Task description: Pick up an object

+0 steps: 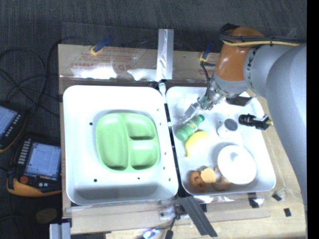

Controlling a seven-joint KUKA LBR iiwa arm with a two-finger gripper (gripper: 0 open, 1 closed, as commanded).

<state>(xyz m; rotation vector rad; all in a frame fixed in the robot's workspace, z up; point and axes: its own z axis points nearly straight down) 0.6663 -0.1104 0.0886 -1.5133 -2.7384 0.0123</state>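
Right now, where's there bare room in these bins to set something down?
Left bin: bare floor all around the green divided tray, widest along its front. Right bin: crowded, with the gripper over the green bottle, banana and white lid; a small patch shows at its front-left corner.

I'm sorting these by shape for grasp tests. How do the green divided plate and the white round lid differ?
The green divided plate is squarish with rounded corners and split into compartments; the white round lid is a circle with a small raised knob at its middle. The plate is clearly the larger. The plate lies alone in the left bin; the lid sits among other things in the right bin. Both lie flat.
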